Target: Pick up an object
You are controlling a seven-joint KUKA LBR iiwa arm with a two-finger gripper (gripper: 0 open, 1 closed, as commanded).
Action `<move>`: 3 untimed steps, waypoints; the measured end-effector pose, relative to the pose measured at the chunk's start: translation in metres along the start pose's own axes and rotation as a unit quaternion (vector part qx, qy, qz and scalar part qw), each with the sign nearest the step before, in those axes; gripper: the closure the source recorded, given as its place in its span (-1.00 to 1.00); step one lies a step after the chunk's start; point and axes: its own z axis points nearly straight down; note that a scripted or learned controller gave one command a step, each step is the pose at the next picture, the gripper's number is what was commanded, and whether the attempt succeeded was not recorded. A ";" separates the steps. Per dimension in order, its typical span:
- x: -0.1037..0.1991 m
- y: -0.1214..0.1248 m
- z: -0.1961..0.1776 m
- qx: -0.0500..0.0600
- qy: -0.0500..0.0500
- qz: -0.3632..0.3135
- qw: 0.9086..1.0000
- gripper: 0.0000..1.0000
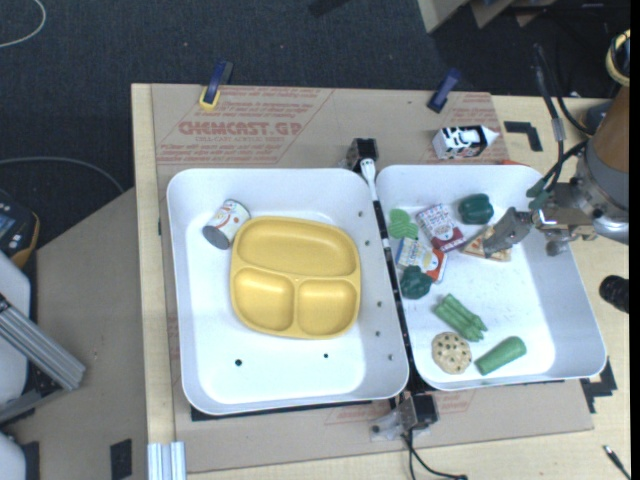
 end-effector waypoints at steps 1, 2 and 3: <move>0.000 0.002 -0.005 -0.006 -0.001 -0.001 1.000 -1.00; 0.002 0.003 0.038 -0.002 0.000 -0.001 1.000 -1.00; 0.011 -0.002 0.097 -0.001 0.000 -0.001 1.000 -1.00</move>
